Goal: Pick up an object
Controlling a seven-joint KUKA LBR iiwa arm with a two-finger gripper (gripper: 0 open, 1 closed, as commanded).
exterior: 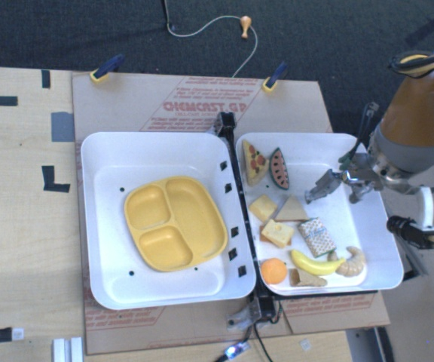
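Hovering my gripper (324, 186) over the right bin (375, 225), fingers apart and gripping nothing, I'd take the patterned block (318, 237) lying just below it: probably light and stiff, so pinch across its short flat sides, clear of the banana (313, 262).

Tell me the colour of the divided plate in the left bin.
Yellow; the divided plate shows in the camera view.
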